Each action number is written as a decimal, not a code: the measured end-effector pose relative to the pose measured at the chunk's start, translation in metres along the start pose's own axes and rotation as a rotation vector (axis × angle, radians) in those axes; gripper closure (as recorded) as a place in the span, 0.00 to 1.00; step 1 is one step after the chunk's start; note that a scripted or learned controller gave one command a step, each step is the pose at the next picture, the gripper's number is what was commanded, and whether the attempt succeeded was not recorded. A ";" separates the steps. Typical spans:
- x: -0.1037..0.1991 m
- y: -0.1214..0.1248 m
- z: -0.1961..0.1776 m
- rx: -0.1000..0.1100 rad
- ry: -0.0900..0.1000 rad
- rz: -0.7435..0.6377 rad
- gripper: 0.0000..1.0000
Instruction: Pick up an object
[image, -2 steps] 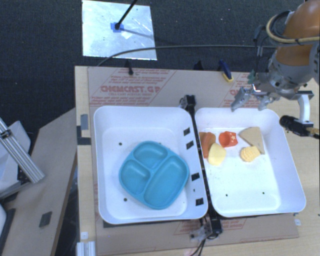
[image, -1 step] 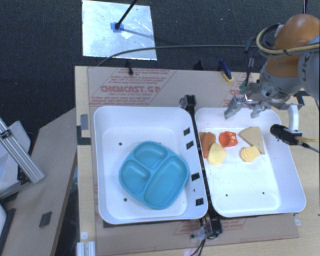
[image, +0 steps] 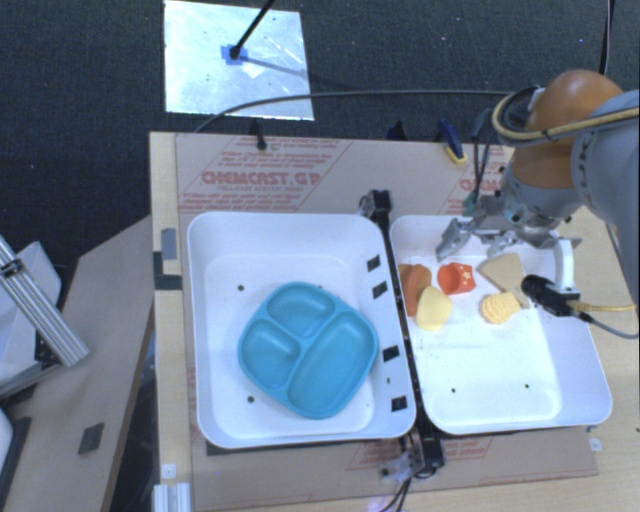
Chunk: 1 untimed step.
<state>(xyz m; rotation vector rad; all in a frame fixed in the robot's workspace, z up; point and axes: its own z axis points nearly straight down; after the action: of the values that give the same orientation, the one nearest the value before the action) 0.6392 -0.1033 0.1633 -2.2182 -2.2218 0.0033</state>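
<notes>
My gripper hangs over the back of the right bin, its fingers spread open with nothing between them. Just below it lie a red piece and a tan wedge. An orange piece lies by the bin's left wall, with a pale yellow pear-shaped piece in front of it. Further right sits a ridged yellow piece. The gripper touches none of them.
The left bin holds a blue divided plate. A black divider with clips runs between the bins. A black fitting with a yellow cable hangs off the arm over the right bin's right side.
</notes>
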 end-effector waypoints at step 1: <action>-0.005 -0.010 0.052 0.000 0.000 0.000 0.00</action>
<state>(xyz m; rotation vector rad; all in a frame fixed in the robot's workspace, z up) 0.6295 -0.1078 0.1112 -2.2187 -2.2213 0.0031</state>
